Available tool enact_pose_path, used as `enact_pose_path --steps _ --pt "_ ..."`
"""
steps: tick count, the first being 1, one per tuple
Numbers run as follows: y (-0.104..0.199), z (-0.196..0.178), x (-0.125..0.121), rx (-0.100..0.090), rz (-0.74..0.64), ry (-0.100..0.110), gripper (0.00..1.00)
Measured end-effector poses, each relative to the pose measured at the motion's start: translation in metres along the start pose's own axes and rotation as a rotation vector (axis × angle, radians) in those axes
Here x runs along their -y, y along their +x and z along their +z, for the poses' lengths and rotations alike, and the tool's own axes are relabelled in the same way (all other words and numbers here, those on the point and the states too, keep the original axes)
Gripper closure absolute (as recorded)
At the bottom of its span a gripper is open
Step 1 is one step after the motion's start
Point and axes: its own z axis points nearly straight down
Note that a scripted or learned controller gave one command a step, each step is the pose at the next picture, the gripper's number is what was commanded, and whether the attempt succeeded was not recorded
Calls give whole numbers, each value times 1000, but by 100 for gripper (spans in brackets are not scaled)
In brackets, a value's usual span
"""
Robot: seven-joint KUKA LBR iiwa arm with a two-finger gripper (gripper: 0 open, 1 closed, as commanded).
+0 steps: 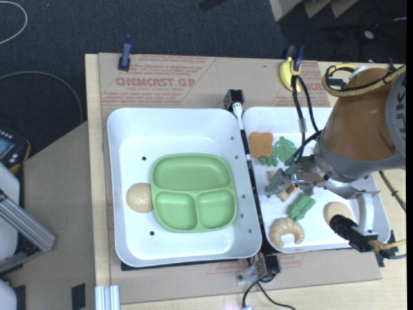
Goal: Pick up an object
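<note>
Landmark: the green three-compartment plastic tray [193, 192] lies flat in the middle of the left shallow white bin [122, 134]; all places below are given from it.

Beside the tray: a pale round bun-like ball [139, 197] touches the tray's left edge, resting on the bin floor.

Second bin: the right shallow white bin [274, 116] sits just right of the tray's bin, the two rims meeting along a dark seam.

Candidate objects: an orange rounded block [261, 143] lies right of the tray and slightly above its level; a green leafy plastic piece [284, 151] lies just right of that block; a green elongated plastic piece [301, 207] and a tan croissant-shaped toy [288, 230] lie right of the tray's lower edge; a pale oval piece [337, 210] lies farther right, partly under the arm.

Arm: the grey arm with the orange band [361, 118] reaches in from the far right of the tray, tilted down over the right bin, presumably because the loose objects are clustered there.

Gripper: the two-finger gripper [284, 181] sits low among the clutter, right of the tray, between the leafy piece and the elongated piece.

Hand state: it cannot be told whether the gripper is apart or together, nor whether anything is caught in it.

Task thing: no single object is marked out; the nearest ones are the two green pieces.

Judgement: the pick looks to be at the descent or grasp stage; nothing appears lifted.
</note>
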Motion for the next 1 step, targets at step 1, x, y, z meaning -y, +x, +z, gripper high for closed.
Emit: enact_pose_path --steps 1 --pt "-62 91 2 5 13 -1 0"
